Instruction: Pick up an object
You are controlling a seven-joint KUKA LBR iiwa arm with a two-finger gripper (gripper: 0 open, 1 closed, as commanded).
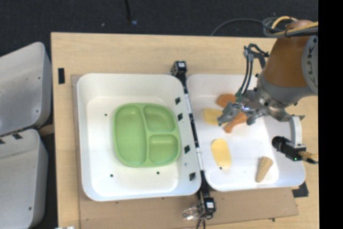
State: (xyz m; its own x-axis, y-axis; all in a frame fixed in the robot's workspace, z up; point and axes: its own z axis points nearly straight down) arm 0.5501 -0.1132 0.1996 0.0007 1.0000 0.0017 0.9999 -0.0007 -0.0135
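Observation:
My gripper [239, 112] is low over the right bin [278, 179], near its middle. An orange object [233, 125] sticks out from under it toward the front, and an orange piece [225, 99] shows just behind it. The gripper hides what lies between, so I cannot tell whether these are one thing. A small yellow piece [211, 116] lies just left of the gripper. A yellow oval object [221, 153] sits nearer the front, and a tan cone-shaped object [263, 169] lies at the front right.
The left bin [91, 169] holds a green divided plate [146, 134]. A ridge with black clips [188, 120] separates the two bins. A black part of the arm with a cable [286, 148] hangs over the right bin's right side.

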